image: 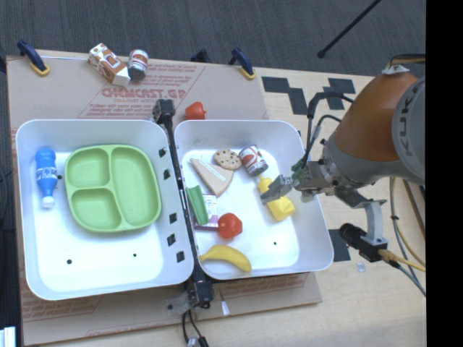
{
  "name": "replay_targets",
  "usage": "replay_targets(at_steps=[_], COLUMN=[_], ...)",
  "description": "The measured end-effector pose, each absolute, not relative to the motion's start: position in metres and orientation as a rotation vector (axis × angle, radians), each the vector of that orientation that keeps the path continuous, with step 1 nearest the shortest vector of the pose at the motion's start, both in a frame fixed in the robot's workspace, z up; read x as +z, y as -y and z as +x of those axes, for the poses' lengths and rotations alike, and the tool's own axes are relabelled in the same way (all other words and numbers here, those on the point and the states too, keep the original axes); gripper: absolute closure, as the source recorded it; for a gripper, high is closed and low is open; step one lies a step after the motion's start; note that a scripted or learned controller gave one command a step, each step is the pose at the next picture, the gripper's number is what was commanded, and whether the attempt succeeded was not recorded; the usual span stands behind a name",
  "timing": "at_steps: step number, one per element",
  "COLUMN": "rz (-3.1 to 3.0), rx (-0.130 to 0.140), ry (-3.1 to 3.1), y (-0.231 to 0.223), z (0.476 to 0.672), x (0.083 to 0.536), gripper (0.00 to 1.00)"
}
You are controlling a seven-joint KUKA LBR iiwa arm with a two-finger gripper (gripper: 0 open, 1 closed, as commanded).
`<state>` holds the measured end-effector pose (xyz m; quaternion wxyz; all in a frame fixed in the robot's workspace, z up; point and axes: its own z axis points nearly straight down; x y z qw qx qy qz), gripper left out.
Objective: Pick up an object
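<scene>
While the fingers [277,186] gape open, yellow block [281,208] just below them, untouched.

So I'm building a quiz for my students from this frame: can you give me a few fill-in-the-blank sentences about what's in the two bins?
1. The green tray has ____ compartments.
2. The blue bottle lies in the ____ bin.
3. The banana is in the same bin as the tomato, nearer that bin's ____ edge.
4. The yellow block lies just below the gripper, in the ____ bin.

Missing words: three; left; bottom; right
</scene>
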<state>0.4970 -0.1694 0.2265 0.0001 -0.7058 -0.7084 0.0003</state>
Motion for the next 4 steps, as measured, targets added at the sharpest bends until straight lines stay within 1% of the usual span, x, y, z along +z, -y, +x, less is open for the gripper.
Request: replay_targets(at_steps=[1,2,3,4], rz=[-2.228,-2.227,-2.215,-2.217], rx=[-0.015,-0.007,0.0,0.0], ry=[2.25,2.254,2.226,2.231], y=[0.197,0.199,0.186,0.178], z=[0.515,0.515,0.496,0.522], x=[0.114,0.125,0.182,0.317], gripper=[0.0,1.0,1.0,1.0])
